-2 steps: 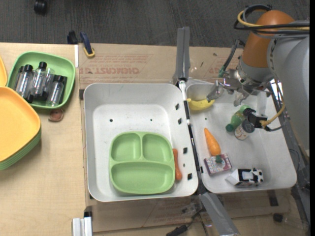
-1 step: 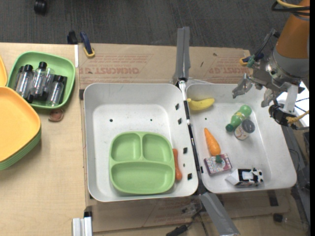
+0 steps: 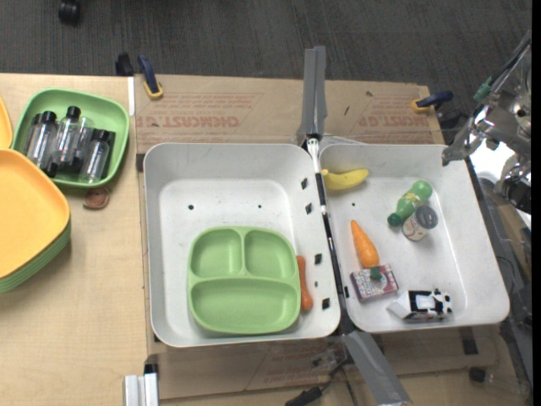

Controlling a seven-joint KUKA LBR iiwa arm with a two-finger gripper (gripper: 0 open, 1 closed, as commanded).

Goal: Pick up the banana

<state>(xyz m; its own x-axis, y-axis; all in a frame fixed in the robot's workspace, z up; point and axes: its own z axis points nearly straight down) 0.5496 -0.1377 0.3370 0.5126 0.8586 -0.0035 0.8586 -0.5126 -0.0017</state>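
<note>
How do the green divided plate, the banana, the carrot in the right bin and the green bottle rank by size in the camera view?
1. green divided plate, clearly largest
2. banana, carrot and green bottle look about alike; I would not rank them.

The robot's shiny grey metal arm end (image 3: 499, 121) appears at the right edge of the camera view. Its surfaces are silver-grey with bright reflective patches. Thin dark rods or cables run diagonally above it. A small teal-green fitting sits near its top. Finer detail is blurred.
</note>
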